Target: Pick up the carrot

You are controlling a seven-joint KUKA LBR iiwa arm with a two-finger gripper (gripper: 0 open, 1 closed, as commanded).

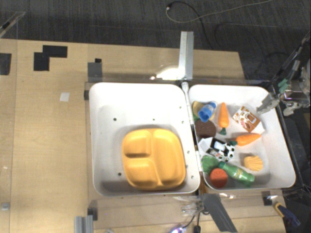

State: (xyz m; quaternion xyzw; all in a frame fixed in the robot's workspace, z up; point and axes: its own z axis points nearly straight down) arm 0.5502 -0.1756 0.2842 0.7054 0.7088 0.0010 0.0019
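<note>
Two orange carrots lie in the right bin (286,171). One carrot (222,115) points up and down near the bin's middle top, beside a blue cup (207,112). The other carrot (248,139) lies crosswise further right, with its green end to the left. My gripper (270,103) hangs over the bin's upper right rim, to the right of a snack packet (245,119). It is apart from both carrots and nothing shows in it.
The right bin also holds a brown lump (205,128), a black-and-white toy (221,150), a green bottle (239,174), a red tomato (218,178) and a yellow pastry (253,163). A yellow divided plate (153,158) sits in the left bin (104,130).
</note>
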